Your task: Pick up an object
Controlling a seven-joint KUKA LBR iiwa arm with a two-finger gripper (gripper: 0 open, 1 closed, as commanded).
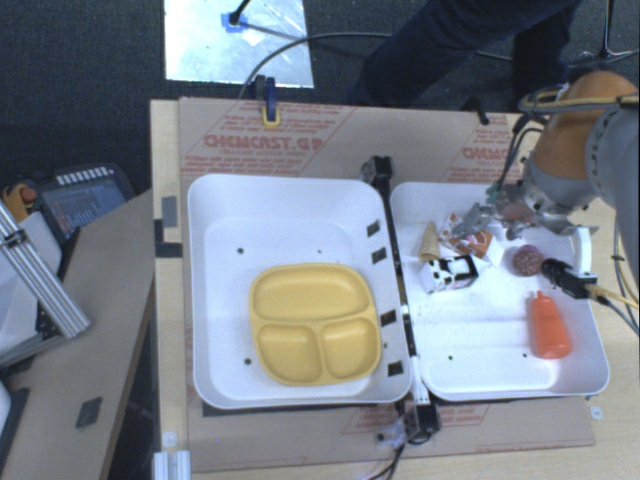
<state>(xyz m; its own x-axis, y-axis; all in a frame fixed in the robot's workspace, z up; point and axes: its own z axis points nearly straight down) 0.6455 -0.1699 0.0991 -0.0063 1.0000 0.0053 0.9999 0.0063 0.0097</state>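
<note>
My gripper (468,228) hangs low over the upper middle of the right bin (500,368), reaching in from the right. Right beneath it lies a small orange and white object (480,245), touching or very close to the gripper tip. A tan cone-shaped piece (430,240) lies just to its left. Below that sits a black and white toy (450,273). A dark reddish round object (527,260) rests to the right of the gripper. Near the bin's right side lies an orange bottle (548,328).
The left bin (220,228) holds a yellow divided plate (315,320). A black divider with clips (390,268) runs between the two bins. The lower middle of the right bin's floor is bare.
</note>
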